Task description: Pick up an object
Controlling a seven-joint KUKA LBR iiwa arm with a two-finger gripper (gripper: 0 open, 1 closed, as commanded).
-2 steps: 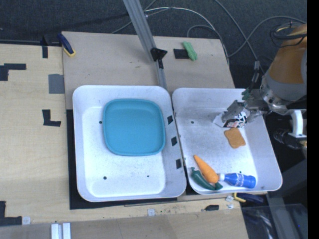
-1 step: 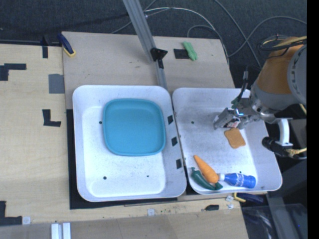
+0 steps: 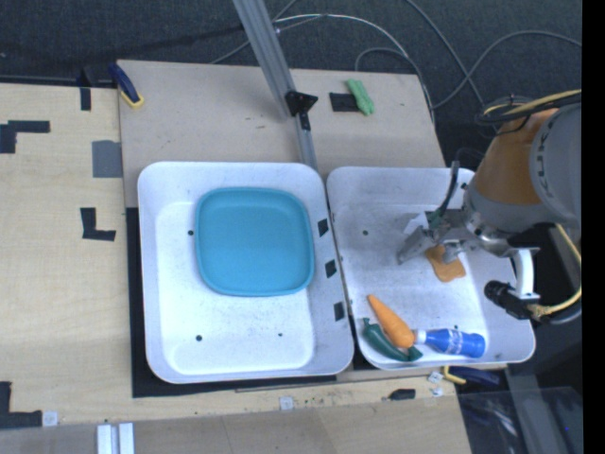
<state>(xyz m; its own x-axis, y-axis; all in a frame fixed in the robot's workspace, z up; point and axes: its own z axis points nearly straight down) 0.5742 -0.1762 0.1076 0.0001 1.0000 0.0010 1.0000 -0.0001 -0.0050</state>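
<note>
My gripper [image 3: 427,252] is down in the right bin [image 3: 378,197], near its middle, and it looks open, with one grey finger [image 3: 409,248] angled out to the left. A small orange block [image 3: 450,267] lies just to the lower right of the fingertips, partly under the wrist, and nothing shows between the fingers. Along the bin's front edge lie an orange carrot [image 3: 390,322], a dark green piece [image 3: 383,345] under it, and a blue and white tube [image 3: 456,342].
The left bin [image 3: 170,253] holds a blue square plate [image 3: 255,240]. A grey pole [image 3: 269,45] slants across the back of the bench. A green marker [image 3: 360,96] and cables lie behind the bins. The arm's orange band [image 3: 506,164] hangs over the right bin's right rim.
</note>
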